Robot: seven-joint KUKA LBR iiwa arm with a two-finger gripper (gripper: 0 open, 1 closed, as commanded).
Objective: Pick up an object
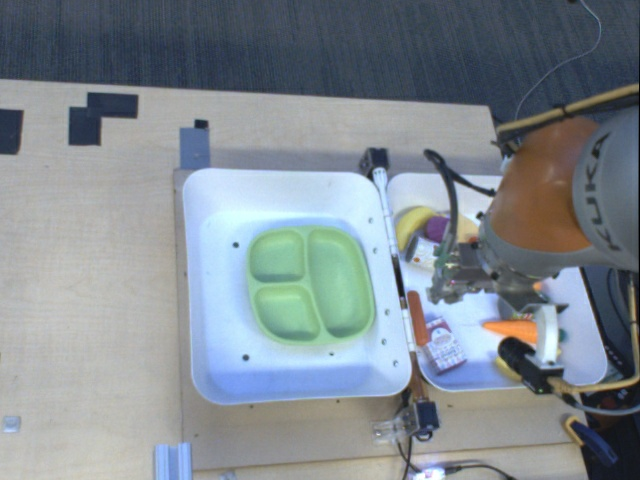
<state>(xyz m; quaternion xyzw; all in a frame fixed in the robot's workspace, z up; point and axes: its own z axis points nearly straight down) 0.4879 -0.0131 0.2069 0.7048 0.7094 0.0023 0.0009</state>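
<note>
Lighting even and bright, diffuse, apparently from overhead. Left bin (290,278) white plastic near overexposed along its rim; faint bluish shading on its inner slopes. Soft shadow beneath the arm (565,203) across the right bin (590,363). Overall focus slightly soft, fine detail smeared. Carpet at top darker. No strong glare spots.

L bin (210,268) holds my divided tray (310,285), centre frame. R bin (590,363): banana (412,224) upper left, carrot (512,326) w/ small box (443,343) to its left.
</note>
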